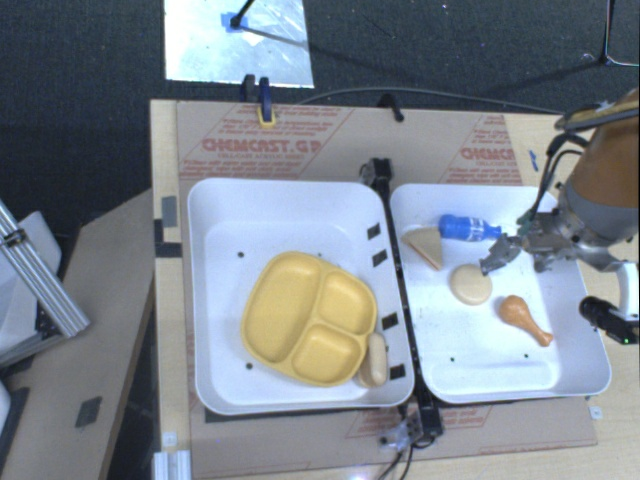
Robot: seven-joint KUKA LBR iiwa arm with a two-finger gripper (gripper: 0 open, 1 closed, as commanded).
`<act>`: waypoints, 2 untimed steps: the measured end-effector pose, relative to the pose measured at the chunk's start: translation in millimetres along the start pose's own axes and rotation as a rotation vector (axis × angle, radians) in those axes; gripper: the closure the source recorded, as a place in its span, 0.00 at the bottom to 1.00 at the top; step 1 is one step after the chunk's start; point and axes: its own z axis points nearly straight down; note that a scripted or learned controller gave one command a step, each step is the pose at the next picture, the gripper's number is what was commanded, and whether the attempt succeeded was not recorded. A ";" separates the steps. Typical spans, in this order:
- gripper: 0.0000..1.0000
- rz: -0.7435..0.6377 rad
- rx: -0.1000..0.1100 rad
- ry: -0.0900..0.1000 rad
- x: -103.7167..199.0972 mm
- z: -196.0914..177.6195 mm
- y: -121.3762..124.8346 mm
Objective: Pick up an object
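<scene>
Lying nearest in the right bin (575,378) is the chicken drumstick (524,319), then the round cookie (470,285) sitting just below-left of the gripper (512,252), whose finger state is proving impossible to tell, while the cheese wedge (425,247) and blue bottle (468,228) are resting beyond.

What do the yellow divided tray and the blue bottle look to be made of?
Yellow divided tray: likely moulded plastic, matte; uniform colour, soft rounded compartment walls. Blue bottle: probably plastic, slightly glossy; saturated blue body with a white cap end. Too small to be sure.
</scene>
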 end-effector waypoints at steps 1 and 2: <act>0.00 -0.003 -0.013 -0.003 0.2 -6.8 3.1; 0.00 -0.001 -0.007 -0.001 -9.1 50.1 3.1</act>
